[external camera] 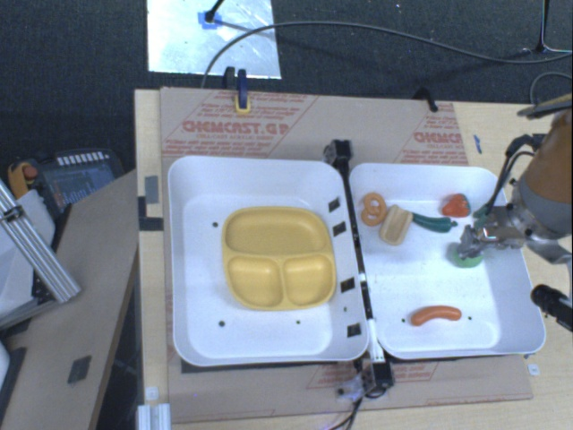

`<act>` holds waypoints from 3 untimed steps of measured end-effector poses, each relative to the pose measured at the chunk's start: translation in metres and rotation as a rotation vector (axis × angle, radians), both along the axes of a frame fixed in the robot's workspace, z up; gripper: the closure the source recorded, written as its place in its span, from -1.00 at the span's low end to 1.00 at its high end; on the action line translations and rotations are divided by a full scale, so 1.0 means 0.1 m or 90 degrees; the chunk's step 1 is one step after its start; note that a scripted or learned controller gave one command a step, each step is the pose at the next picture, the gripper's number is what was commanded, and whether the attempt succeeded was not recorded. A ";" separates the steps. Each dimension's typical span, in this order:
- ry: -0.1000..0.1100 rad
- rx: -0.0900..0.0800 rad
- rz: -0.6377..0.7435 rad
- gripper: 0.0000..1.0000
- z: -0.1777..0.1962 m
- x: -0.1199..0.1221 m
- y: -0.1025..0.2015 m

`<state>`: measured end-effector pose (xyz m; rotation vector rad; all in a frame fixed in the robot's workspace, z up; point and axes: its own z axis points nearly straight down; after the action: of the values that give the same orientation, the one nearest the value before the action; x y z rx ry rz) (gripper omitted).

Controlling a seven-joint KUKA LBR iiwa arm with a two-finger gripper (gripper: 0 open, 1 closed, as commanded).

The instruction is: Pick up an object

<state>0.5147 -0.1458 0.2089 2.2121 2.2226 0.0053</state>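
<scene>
Dark carpet surrounds my bench, with a control pendant (pixel 79 179) and an aluminium rail (pixel 36 245) on a side table at far left, and a shiny metal sheet (pixel 213 23) on the floor beyond. Brown cardboard (pixel 269 119) printed with red lettering underlies two shallow white bins.

Inside the left bin (pixel 192 195) sits a yellow divided tray (pixel 273 256). Across the divider, the right bin (pixel 501 330) carries a pretzel (pixel 373 209), a tan bread piece (pixel 395 225) touching it, a green bean-like piece (pixel 435 223), a red-orange pepper-like toy (pixel 455 205) and, nearer me, an orange sausage (pixel 435 314), well apart from the rest.

At right, the gripper (pixel 479 238) sits low just above a small green round object (pixel 465 257), my likely target. Whether its fingers are spread or closed I cannot tell, nor whether they grip anything.

My worry: the green piece looks flat and low, so the fingertips could close over it, skid it toward the bin wall, or lift away bare. Nearby cabling on the wrist could also snag.
</scene>
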 end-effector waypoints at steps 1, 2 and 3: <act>0.000 0.000 0.000 1.00 0.44 0.02 -0.02; 0.003 0.002 0.003 1.00 0.42 0.05 0.61; 0.003 0.003 0.004 1.00 0.40 0.06 1.25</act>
<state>0.5211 -0.0213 0.2491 2.2095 2.2335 0.0048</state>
